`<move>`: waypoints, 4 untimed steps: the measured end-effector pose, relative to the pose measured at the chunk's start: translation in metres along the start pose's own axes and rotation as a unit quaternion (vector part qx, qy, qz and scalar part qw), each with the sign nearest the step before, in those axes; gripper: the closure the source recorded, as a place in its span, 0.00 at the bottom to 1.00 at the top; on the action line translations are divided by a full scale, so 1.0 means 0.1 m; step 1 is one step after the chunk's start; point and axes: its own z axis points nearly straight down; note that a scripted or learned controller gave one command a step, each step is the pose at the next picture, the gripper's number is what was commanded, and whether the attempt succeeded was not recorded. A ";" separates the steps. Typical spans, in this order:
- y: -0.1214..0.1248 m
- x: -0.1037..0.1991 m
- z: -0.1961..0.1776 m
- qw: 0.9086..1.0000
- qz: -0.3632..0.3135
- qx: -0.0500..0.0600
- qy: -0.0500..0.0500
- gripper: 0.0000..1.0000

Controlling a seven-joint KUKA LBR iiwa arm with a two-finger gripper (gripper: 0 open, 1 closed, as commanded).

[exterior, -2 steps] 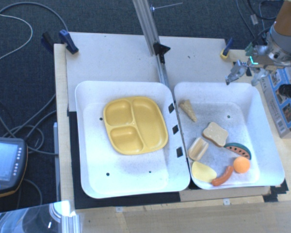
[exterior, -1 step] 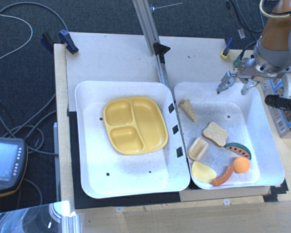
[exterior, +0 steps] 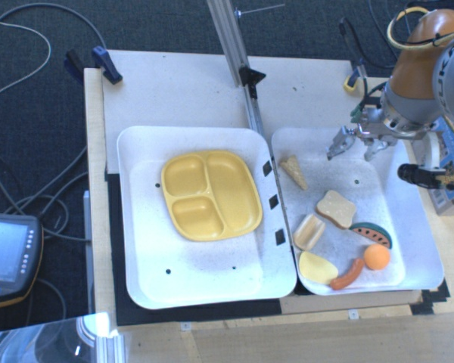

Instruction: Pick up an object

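**Claw spread and bare above the far end of the right bin**

The claw (exterior: 356, 147) hangs over the upper part of the right bin (exterior: 416, 225), its 2 fingers (exterior: 337, 147) splayed apart with nothing between them. No object touches it.

The things to pick lie below and to the left of the claw, toward the near end of that bin. Nearest is a tan wedge-shaped piece (exterior: 293, 172), down and left of the claw, close to the bin's left wall. Further down, almost straight under the claw, sits a slice of toast (exterior: 337, 209). Just left of and below the toast is a second, paler bread piece (exterior: 309, 231). To the right of the toast lies a watermelon slice (exterior: 373, 234), and touching its lower edge is an orange ball (exterior: 377, 257). A red-orange sausage (exterior: 348, 274) curves beside the ball, and a yellow rounded piece (exterior: 316, 267) rests at the sausage's left end. All 7 are well apart from the claw.

Far to the claw's left, the left bin (exterior: 136, 203) carries a yellow tray (exterior: 210, 193) with 3 compartments. Both bins rest on the pale tabletop (exterior: 174, 89). Above the claw, the grey arm with its orange band (exterior: 424, 51) comes in from the right.
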 end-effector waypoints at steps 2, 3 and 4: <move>0.02 0.01 0.37 1.000 -0.001 -0.004 -0.001 1.00; 0.06 -0.03 -0.28 1.000 0.000 -0.008 -0.002 1.00; 0.05 -0.03 -0.94 1.000 0.000 -0.009 -0.002 1.00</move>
